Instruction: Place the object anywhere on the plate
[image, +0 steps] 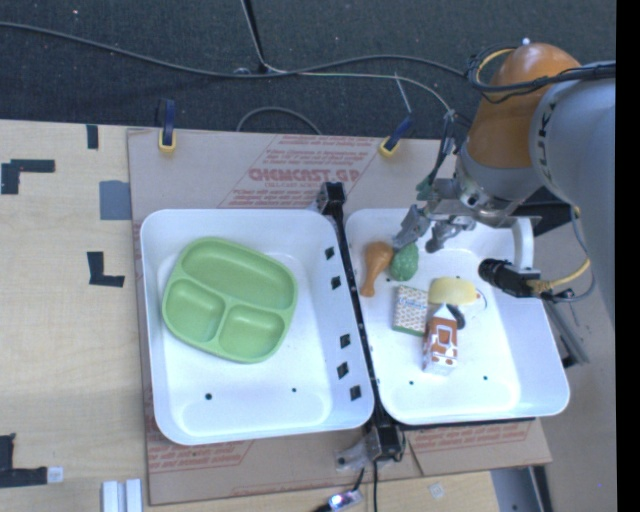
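A light green plate (230, 299) with three compartments lies in the left bin (170, 400). In the right bin (520, 390) lie an orange-brown drumstick-shaped toy (374, 265), a round green toy (404, 263), a green patterned packet (409, 309), a yellow piece (453, 291) and a red-and-white carton (441, 342). My gripper (427, 235) hangs over the back of the right bin, just above and to the right of the green toy. Its two fingers stand apart with nothing between them.
A black divider strip (345, 300) runs between the two bins. Blue-and-yellow clamps (166, 130) (396, 136) hold the cardboard sheet at the back. Cables (300, 70) trail over the dark surface behind. The arm (540, 110) fills the upper right.
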